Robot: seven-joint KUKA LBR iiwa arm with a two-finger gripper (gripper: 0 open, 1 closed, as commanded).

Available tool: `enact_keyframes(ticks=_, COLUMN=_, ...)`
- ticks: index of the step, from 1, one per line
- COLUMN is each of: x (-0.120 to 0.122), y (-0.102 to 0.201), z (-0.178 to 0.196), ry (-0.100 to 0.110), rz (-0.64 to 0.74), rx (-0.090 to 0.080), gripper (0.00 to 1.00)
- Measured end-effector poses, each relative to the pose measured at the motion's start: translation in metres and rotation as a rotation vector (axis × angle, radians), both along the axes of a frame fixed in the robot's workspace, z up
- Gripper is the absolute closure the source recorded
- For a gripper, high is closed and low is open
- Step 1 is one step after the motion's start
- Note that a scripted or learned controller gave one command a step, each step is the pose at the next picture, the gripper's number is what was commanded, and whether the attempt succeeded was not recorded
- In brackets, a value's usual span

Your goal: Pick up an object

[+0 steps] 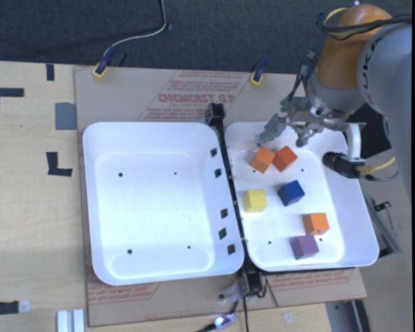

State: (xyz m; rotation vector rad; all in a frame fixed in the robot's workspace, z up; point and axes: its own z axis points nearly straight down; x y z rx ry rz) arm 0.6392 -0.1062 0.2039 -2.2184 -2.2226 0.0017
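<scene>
Your blocks all sit in the right bin (353, 206): two orange cubes, orange cube (263, 159) and red-orange cube (285, 158), touching near the back, yellow cube (255, 200) and blue cube (290, 192) mid-bin, another orange block (317, 223) and a purple cube (304, 246) up front. Your gripper (286, 134) hangs just above the orange pair, fingers spread apart, nothing between them. The left bin (97, 185) sits beside it on the bench (28, 206).
</scene>
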Motion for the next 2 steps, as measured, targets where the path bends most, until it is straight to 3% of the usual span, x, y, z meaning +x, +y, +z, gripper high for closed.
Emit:
enact_keyframes(ticks=1, x=-0.054, y=-0.072, z=-0.118, ry=0.011, rz=-0.009, rx=0.000, gripper=0.00)
enact_keyframes(ticks=2, x=-0.049, y=-0.067, z=-0.101, ry=0.001, rz=0.001, rx=0.000, gripper=1.00)
